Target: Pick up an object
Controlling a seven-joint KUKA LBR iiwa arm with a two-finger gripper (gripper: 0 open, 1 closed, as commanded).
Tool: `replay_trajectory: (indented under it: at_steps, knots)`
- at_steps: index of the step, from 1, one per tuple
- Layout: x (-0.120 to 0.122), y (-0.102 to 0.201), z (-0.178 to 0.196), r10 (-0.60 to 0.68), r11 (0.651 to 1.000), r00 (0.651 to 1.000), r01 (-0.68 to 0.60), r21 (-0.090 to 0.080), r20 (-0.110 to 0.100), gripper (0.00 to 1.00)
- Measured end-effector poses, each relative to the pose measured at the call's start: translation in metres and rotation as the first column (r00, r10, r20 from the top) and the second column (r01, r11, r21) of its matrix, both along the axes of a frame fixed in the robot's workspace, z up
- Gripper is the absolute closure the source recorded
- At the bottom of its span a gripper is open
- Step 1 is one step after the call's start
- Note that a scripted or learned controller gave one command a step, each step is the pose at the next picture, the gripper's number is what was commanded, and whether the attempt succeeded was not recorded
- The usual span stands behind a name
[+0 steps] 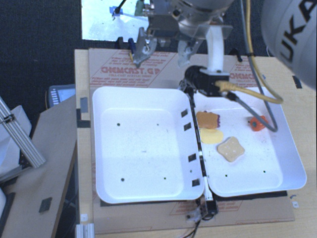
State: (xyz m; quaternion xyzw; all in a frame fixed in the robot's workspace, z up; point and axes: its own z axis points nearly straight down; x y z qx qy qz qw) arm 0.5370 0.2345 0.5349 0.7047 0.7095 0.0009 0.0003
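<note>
Toast (231,149): pale tan slice with a lobed outline, flat in the right bin (285,175), near its middle.
Yellow disc (211,136): flat, just up-left of the toast.
Orange block (208,119): by the divider, touching the disc's upper edge.
Red piece (257,123): small, toward the right wall, beside a grey cable.
Left bin (106,182): white, dotted with small dark holes.
Gripper (162,53): fingers spread, pinching nothing, above the desk (81,73) behind the bins.

Right bin (277,180) holds four small objects, all flat on floor. Orange-brown block with purple edge (208,119) at 10 o'clock, near divider. Pale yellow disc (211,136) just below, touching it. Tan toast-shaped piece (231,149) near centre. Orange-red piece (256,123) at 2 o'clock, apart from others.
</note>
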Motion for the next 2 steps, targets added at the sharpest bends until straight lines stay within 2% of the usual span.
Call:
replay_trajectory:
  at_steps: [1,2]
  knots:
    - [0.0,0.0,0.0,0.0,1.0,1.0,0.0,0.0,0.0,0.0]
    - [0.121,-0.002,-0.039,-0.009,1.0,1.0,0.009,-0.002,0.002,0.0]
